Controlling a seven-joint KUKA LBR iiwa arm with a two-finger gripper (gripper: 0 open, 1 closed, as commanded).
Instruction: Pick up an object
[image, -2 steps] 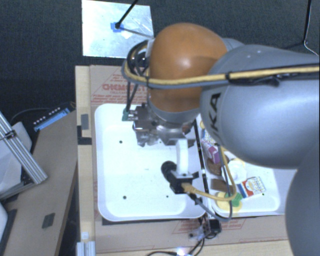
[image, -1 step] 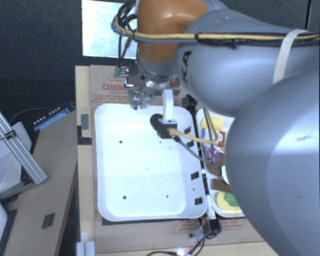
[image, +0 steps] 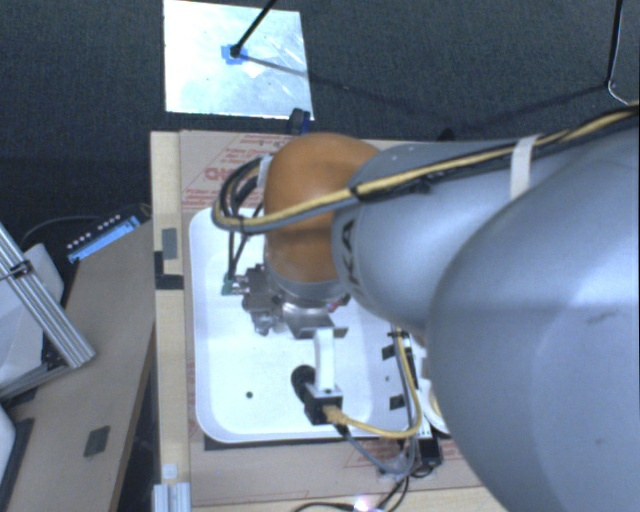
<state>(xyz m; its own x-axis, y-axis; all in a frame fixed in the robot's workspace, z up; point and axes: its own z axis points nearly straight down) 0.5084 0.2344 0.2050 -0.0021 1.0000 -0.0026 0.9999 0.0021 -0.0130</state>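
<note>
My gripper (image: 262, 316) hangs low over the left white bin (image: 215, 400), near the bin's middle, below the orange band (image: 305, 215) of the wrist. The wrist and metal flange cover it from above, so what lies under it is hidden. A tiny dark speck (image: 249, 394) sits on the bin floor, toward the front and apart from the gripper. I cannot make out any other loose object in the bin.
The grey arm (image: 500, 300) fills the right half and hides the second bin. Printed cardboard (image: 215, 165) lies under the bin. An aluminium rail (image: 45, 310) and a blue-edged strip (image: 100, 235) lie on the bench at left. A shiny sheet (image: 235, 60) lies behind.
</note>
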